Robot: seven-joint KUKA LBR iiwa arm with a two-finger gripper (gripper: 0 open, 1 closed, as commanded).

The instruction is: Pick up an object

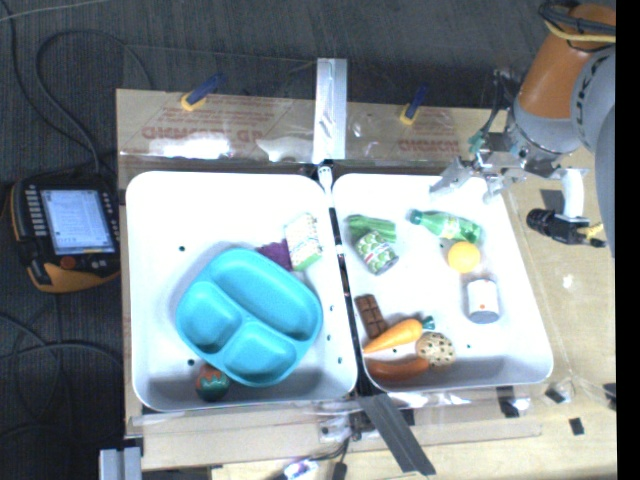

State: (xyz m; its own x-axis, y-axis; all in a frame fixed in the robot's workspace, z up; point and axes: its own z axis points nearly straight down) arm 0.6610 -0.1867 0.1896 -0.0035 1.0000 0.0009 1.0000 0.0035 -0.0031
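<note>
Nearest, a hotdog [398, 368], cookie [435, 347] and carrot [394, 334] are being seen bunched at the right bin's [535, 313] front, chocolate [371, 314] just behind. A blue tray [248, 314] is being held in the left bin [150, 268]. Mid-bin, a can [482, 299], a lemon [462, 256]. Farthest, the gripper [468, 177] is being held spread wide, gripping nothing, over the back rim.

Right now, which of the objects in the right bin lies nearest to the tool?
The green bottle, lying at the upper edge of the right bin, just below the tool. The yellow ball and white can lie farther down.
</note>
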